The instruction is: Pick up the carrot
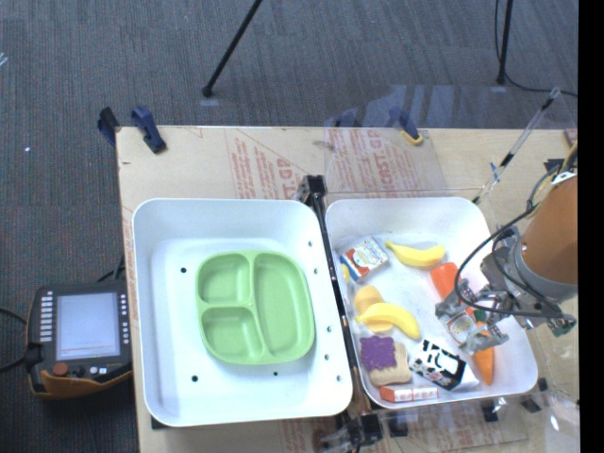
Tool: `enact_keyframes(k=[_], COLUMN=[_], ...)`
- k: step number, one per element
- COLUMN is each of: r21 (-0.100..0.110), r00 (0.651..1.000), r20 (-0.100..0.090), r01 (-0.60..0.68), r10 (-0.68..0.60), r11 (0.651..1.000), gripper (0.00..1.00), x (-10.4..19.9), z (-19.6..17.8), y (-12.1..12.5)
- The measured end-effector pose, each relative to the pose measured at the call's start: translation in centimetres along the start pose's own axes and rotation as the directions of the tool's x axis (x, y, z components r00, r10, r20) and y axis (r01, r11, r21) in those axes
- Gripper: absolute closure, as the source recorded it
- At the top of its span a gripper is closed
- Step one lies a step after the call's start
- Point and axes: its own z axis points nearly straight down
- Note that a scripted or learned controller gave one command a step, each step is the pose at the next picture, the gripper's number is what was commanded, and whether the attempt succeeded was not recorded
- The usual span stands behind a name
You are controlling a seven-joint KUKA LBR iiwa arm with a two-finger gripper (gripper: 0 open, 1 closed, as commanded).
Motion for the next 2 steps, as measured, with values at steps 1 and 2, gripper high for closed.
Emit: enact_keyframes(k=[1,2], r21=[-0.001,-0.012], r00=[1.0,0.993], r20=[0.0,-0.045], r01=[0.0,-0.112], r10=[0.0,0.112], r11=[1.0,0.994], gripper=[0.0,0.0], x=[0.0,2.2], z=[0.0,4.6], y=[0.0,-0.6])
